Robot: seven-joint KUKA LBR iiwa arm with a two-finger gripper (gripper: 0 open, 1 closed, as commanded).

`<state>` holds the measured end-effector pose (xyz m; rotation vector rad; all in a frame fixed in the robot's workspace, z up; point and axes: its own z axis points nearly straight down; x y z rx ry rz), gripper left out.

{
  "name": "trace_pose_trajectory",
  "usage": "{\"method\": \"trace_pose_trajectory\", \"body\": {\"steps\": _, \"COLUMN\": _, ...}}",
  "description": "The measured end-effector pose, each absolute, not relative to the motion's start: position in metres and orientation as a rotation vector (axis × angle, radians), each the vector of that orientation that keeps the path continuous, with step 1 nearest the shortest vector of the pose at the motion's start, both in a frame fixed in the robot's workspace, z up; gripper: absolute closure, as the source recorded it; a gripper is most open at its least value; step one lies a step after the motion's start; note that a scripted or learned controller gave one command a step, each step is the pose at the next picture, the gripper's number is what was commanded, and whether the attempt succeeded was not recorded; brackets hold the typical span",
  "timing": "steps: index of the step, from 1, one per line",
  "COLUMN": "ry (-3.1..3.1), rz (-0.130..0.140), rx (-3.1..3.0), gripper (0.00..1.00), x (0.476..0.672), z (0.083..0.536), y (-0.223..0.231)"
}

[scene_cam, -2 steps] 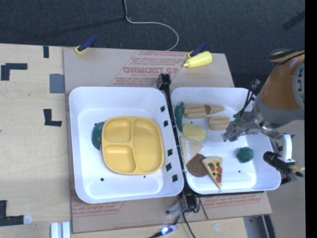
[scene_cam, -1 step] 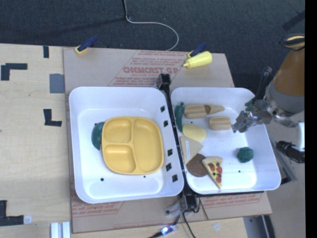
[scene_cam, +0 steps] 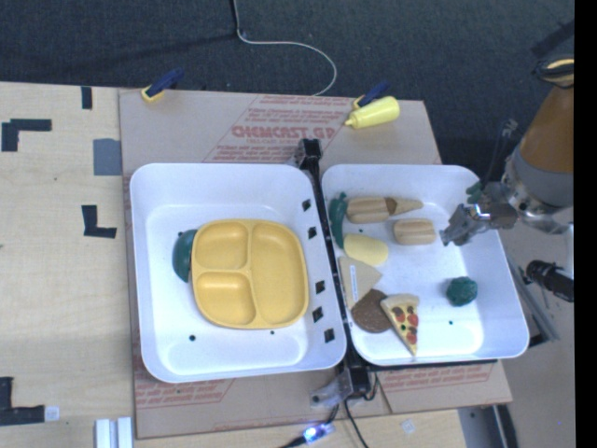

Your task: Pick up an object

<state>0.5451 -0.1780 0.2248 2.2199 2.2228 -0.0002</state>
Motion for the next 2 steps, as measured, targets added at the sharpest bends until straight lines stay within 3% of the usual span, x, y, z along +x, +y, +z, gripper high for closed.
{"method": "trace_pose_trajectory", "body": {"steps": 2, "ry": 2.229, "rz": -0.002, "rx": 2.218, "gripper": 1.0, "x": 0.546, "z": 0.212, "y": -0.086}}
